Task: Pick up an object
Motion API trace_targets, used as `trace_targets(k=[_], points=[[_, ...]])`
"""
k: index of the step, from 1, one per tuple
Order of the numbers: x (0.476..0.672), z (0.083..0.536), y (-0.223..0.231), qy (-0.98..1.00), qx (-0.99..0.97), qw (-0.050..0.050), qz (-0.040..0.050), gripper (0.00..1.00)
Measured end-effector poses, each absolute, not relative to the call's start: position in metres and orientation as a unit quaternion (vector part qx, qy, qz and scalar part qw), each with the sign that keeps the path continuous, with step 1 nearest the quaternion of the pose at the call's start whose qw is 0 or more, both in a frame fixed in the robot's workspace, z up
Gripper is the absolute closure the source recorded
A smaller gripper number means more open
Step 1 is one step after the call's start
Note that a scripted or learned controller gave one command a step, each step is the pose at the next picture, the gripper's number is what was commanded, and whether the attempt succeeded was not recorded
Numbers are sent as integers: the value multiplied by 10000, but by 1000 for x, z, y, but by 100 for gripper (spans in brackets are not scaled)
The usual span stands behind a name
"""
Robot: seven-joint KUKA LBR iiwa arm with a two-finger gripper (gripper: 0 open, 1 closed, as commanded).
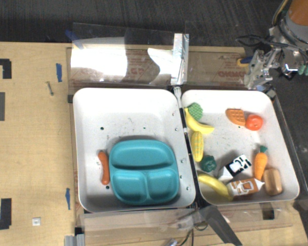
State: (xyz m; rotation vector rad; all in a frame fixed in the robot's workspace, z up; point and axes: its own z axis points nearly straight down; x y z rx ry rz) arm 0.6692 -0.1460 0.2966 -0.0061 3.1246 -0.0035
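My gripper (261,70) hangs at the top right, just beyond the far rim of the right bin (284,137), with the orange-banded arm (302,9) above it. It is well apart from all the toys. The right bin holds a green toy (195,109), a banana (199,125), a corn cob (197,145), a dark green piece (209,163), a second banana (213,185), a black-and-white box (238,165), a brown carton (245,186), a carrot (260,160), a brown loaf (272,181), an orange waffle (235,117) and a tomato (254,122).
The left bin (92,117) holds a teal divided tray (143,171) with a red sausage (104,167) lying beside its left edge. A clear plastic sheet and a taped upright post (179,58) stand behind the bins. Bare tabletop (25,137) lies to the left.
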Motion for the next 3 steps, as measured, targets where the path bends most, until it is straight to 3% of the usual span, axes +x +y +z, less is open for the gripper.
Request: trace_targets(k=[1, 2, 3], points=[[671, 307, -146, 9999, -22, 124, -15, 100], [668, 305, -151, 9999, -89, 61, -9, 100], [668, 262, -96, 9990, -446, 13, 11, 100]])
